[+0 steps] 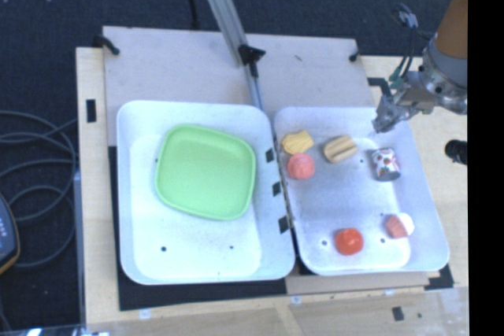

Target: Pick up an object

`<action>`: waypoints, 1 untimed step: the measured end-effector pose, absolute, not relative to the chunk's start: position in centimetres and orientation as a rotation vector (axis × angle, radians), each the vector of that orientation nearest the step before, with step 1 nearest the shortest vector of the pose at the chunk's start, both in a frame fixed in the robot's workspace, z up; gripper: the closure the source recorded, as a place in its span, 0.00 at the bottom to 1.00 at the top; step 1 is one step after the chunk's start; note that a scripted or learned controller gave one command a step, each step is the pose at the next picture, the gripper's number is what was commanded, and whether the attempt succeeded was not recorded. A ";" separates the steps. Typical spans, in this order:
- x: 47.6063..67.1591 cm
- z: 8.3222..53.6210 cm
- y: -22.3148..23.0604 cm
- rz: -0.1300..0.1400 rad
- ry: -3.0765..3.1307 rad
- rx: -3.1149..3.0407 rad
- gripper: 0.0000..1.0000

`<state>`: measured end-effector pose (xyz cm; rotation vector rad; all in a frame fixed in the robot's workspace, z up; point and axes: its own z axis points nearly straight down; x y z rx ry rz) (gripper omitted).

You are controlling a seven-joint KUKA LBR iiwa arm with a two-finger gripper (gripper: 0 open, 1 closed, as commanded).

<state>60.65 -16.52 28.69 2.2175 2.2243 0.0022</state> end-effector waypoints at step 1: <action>60.6 27.9 -10.6 0.001 2.226 2.217 1.00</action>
